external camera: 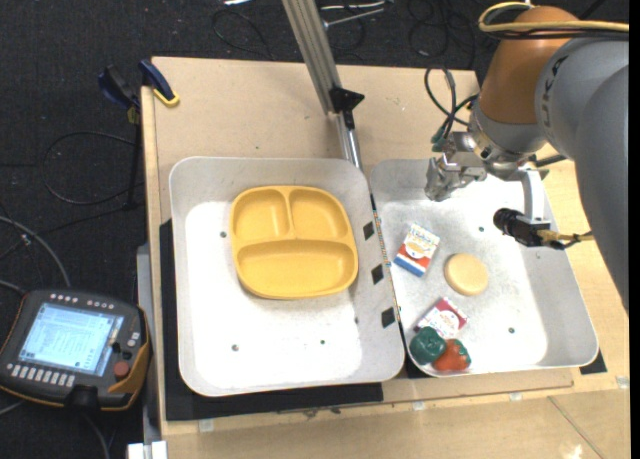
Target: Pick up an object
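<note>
Four small items lie in the right bin [560, 317]: a carton [418, 250] near the middle, a round tan disc [466, 274] just beside it to the right, a red-and-white packet [445, 319] below them, and a green-and-red piece [440, 351] at the bin's near-left corner. Any of them can serve as the object to pick.

The gripper [441, 183] hangs over the far-left part of the right bin, well apart from all four items. Nothing is seen between its fingers. Whether the jaws stand open or closed cannot be told from this angle; the fingertips merge into one grey mass.

Recommended procedure, as a judgement:
- Select the disc or the carton. Both lie clear of the bin walls, and they are the nearest items to the gripper.
- Move the gripper toward the near side of the bin until it is centred over the chosen item, then descend vertically.
- For the carton, align the jaws across its narrow sides. It lies at a slant, so the wrist probably needs turning.
- Avoid a descent between carton and disc; one finger may strike either.

Obstructions and surroundings:
- The packet and the green-and-red piece touch or overlap and sit against the corner wall, which leaves little finger room.
- The left bin [200, 347] holds a yellow tray [293, 242].
- A metal pole [310, 32] slants down to the divide between the bins.
- A pendant [70, 342] rests on the floor at the left.
</note>
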Motion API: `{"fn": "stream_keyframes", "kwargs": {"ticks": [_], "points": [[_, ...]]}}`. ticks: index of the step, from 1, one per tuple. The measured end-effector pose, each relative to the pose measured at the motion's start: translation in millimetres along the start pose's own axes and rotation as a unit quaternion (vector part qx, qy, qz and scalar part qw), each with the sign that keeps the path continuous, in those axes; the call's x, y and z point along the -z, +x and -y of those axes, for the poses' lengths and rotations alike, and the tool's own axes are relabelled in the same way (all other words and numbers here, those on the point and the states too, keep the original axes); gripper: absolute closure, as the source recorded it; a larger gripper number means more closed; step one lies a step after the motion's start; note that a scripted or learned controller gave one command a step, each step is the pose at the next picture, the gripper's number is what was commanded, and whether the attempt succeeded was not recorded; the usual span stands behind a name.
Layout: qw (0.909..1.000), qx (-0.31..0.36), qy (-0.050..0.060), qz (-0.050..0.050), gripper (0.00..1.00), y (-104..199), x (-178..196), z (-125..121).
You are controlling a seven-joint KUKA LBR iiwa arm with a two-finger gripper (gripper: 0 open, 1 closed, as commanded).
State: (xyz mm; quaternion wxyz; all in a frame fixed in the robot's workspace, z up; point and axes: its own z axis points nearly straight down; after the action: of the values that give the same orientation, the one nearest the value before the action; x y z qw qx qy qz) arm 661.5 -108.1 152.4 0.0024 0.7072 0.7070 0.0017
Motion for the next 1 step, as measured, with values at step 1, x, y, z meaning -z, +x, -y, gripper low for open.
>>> {"fn": "stream_keyframes", "kwargs": {"ticks": [1], "points": [[1.0000, 0.001, -0.001, 0.000, 1.00, 0.1, 54.0, -1.9]]}}
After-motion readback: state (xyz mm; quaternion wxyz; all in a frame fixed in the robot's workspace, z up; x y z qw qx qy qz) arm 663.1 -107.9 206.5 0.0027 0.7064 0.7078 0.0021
